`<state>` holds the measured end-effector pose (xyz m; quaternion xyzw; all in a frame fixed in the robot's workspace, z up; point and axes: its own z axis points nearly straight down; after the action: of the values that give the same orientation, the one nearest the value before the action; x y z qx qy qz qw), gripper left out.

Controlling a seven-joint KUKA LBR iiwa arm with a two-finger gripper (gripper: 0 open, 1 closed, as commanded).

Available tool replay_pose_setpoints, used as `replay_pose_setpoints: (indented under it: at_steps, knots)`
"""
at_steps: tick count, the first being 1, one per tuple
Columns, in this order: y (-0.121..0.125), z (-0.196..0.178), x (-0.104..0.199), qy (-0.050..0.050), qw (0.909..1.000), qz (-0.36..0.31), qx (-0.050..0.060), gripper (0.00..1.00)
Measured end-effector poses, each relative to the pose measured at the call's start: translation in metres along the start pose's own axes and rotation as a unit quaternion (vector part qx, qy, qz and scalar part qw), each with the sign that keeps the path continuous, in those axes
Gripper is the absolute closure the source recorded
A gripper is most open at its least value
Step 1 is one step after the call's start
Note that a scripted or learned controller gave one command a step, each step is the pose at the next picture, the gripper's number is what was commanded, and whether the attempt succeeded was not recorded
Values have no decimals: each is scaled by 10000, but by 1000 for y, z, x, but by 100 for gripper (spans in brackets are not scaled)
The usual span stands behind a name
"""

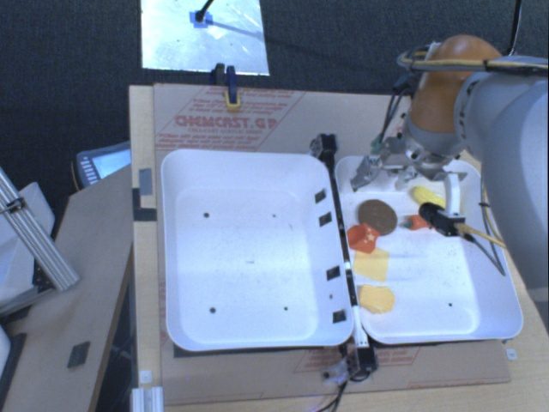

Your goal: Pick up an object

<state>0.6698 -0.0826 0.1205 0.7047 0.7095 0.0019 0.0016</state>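
Note:
My gripper hangs over the far left corner of the right bin, just above and behind a brown round disc. Nothing shows between its tips. In front of the disc lie a red piece, a pale yellow square slice and a yellow-orange round piece, in a row along the bin's left wall. A yellow item and a small orange item lie to the right of the disc, partly hidden by the wrist.
The left bin sits beside the right one, with a black clipped divider between them. The arm's grey and orange body covers the far right corner. A cardboard sheet lies under both bins.

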Motion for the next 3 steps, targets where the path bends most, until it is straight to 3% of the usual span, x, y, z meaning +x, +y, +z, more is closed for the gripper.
replay_pose_setpoints:
  at_steps: [1,2,3]
  knots:
    - [-1,37,-1,-5,10000,0,22,0]
    - [-1,35,-3,-6,10000,8,12,0]
    - [0,6,-9,-4,10000,26,1,0]
